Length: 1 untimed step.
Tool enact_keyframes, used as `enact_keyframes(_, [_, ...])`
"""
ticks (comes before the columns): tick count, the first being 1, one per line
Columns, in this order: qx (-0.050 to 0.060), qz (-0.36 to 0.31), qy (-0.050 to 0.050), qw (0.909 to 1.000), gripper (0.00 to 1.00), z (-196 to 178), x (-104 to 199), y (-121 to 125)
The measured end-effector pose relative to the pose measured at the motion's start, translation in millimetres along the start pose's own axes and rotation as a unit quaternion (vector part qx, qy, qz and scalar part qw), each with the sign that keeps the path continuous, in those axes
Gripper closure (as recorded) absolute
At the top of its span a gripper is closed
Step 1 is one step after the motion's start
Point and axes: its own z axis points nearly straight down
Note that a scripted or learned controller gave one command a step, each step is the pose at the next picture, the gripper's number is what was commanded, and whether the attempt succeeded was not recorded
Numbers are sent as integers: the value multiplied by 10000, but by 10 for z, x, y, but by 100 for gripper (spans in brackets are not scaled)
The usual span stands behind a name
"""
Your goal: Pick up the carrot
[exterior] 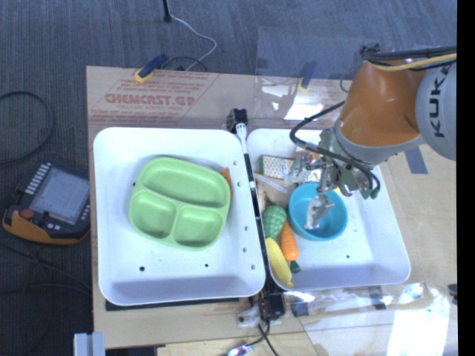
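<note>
We judge we are in the approach: our gripper (322, 212) hangs over the blue bowl (318, 213), apparently empty, fingers near-closed, and must shift left to the carrot (288, 244) beside the banana (277, 262).

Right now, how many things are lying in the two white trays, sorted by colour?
Green: 2, the divided plate and a small bumpy green piece
Orange: 2, the carrot and a bit peeking from behind the plate
Yellow: 1, a banana-like piece
Blue: 1, the bowl
Patterned: 1, a small packet
Total: 7
</note>
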Motion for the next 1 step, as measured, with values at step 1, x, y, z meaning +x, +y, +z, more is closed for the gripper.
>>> enact_keyframes(1, [-23, 965, 10, 9953, 0, 35, 348, 371])
